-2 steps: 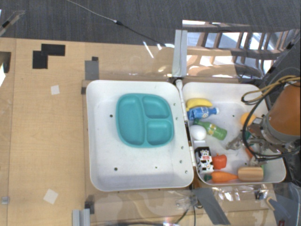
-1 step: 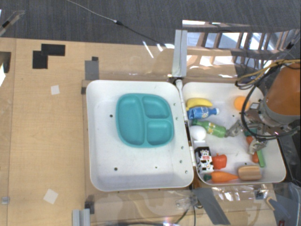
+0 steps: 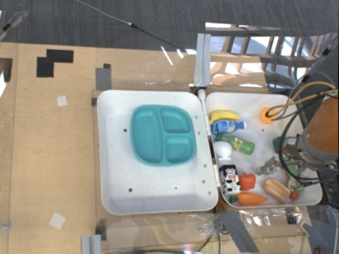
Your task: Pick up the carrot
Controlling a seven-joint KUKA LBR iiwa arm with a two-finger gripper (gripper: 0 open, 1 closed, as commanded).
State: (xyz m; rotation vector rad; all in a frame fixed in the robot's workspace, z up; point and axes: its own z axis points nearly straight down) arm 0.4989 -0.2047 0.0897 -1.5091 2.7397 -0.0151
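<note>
Grey arm (image 3: 318,152) w/ orange band (image 3: 324,126), black & yellow cables (image 3: 288,110).

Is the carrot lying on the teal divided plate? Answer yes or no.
No, the carrot lies in the right bin near its front edge, while the teal plate sits in the left bin.

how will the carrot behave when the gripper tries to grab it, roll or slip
The carrot looks like a smooth, tapered toy, so it is probably stiff and light, and may slip from a pinch near its thin tip. Lying on its side, its round body could roll if nudged. The red piece and bread roll close by may get bumped.
</note>
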